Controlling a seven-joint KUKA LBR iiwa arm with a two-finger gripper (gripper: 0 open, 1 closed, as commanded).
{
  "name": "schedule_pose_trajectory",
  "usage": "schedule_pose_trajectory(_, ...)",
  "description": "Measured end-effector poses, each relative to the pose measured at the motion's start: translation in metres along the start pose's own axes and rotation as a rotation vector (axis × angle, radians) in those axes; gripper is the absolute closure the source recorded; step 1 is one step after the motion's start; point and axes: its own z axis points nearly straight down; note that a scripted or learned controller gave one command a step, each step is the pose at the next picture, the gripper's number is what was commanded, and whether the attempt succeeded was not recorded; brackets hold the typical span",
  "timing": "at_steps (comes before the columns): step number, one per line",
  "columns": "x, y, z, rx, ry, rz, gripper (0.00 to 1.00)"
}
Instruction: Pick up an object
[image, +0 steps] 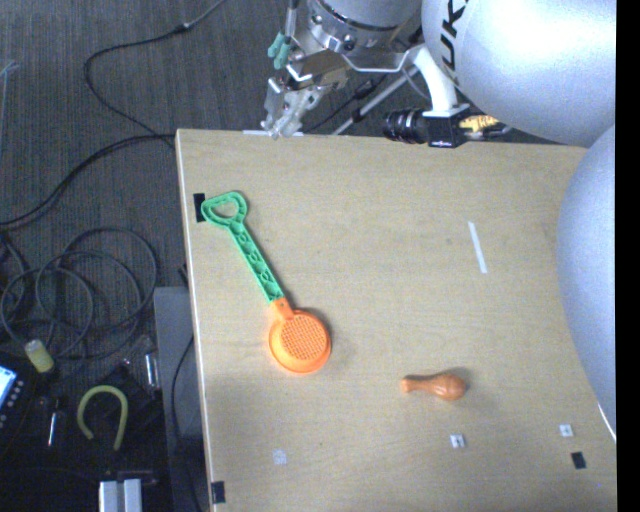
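From my seat the sieve (268, 288) lies left on the board (400, 220), green handle running up-left from its orange head, well below the gripper (285, 118), which hangs at the board's far edge; I can't tell how it's set. An orange peg (436, 386) lies lower right. Plenty of bare room around both.

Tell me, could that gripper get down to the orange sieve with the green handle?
Probably yes: the sieve lies alone on the bare board, nothing over it, and the gripper hangs past the board's far edge.
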Motion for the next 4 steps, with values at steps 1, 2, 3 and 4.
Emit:
schedule_pose_trajectory(1, 0.004, 0.021, 0.001, 0.002, -0.001, 0.017, 1.00)
schedule_pose_trajectory(2, 0.035, -0.026, 0.000, 0.002, -0.001, -0.034, 1.00)
schedule_pose_trajectory(3, 0.035, -0.025, -0.009, 0.002, -0.004, -0.032, 1.00)
schedule_pose_trajectory(4, 0.034, -0.025, -0.018, 0.003, -0.008, -0.031, 1.00)
